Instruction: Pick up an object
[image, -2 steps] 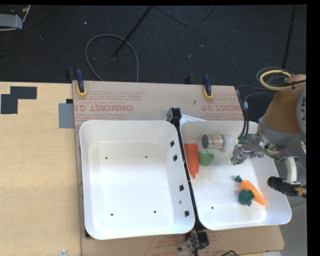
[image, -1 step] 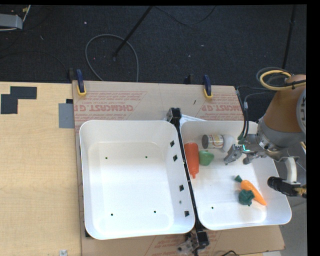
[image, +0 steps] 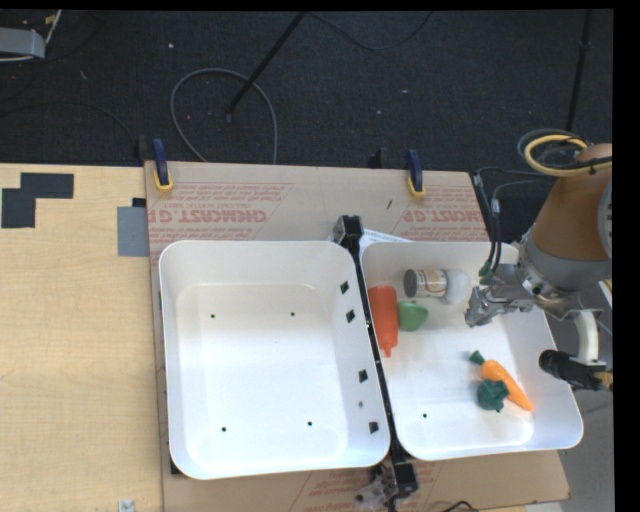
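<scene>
In the right bin (image: 450, 430) lie several objects. A long orange-red piece (image: 384, 318) rests against the divider, with a green lump (image: 413, 316) beside it. A small can-like item (image: 432, 282) lies near the bin's far wall. A toy carrot (image: 505, 386) with a dark green top (image: 490, 396) lies toward the right front. My gripper (image: 482, 308) hangs over the right side of this bin, to the right of the can and above the carrot. Nothing shows between its fingers.
The left bin (image: 200, 290) stands beside the right one, parted by a black divider strip (image: 365, 340). Cardboard with two yellow clamps (image: 162, 180) lies under both bins. The arm's orange band (image: 570, 220) and cables are at the right edge.
</scene>
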